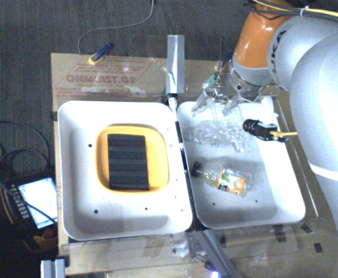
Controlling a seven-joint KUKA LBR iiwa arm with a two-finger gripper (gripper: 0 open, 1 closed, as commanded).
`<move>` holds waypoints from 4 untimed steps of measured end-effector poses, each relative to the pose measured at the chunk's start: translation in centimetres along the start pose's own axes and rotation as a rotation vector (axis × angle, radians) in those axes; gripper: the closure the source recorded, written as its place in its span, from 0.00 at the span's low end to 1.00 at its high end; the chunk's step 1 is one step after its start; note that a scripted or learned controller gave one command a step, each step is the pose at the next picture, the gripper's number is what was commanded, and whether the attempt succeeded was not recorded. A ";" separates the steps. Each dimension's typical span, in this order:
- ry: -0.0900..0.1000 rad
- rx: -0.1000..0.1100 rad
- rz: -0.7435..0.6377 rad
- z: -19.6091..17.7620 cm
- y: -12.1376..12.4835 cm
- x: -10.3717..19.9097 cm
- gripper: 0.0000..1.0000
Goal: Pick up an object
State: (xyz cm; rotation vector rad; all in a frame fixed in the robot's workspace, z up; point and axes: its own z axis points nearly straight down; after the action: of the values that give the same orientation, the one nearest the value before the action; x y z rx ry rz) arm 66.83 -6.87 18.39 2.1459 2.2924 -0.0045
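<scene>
— What lies nearest in the right bin (273,204)?
— A small bottle (224,179) on its side. In the left bin (76,204) sits a yellow tray (160,158) holding a black insert (128,161).
— Further back?
— Crumpled clear plastic (221,133) in the right bin, with the gripper (217,103) just above it, fingers spread, holding nothing.

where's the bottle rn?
Camera view: the bottle lies on its side in the right bin, near its left wall, just below the crumpled clear plastic.
</scene>
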 end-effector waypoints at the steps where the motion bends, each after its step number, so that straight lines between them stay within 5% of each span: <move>1: 0.001 0.001 -0.116 -1.9 -3.1 0.8 1.00; 2: 0.001 0.001 -0.116 -1.9 -3.1 0.8 0.00; 3: 0.002 -0.005 -0.232 9.1 -9.9 -4.5 0.00; 4: 0.003 0.000 -0.276 5.6 -13.4 -3.6 0.00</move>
State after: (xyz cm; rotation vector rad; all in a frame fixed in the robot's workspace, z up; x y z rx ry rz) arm 53.66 -11.42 12.82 1.8122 2.5679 -0.0015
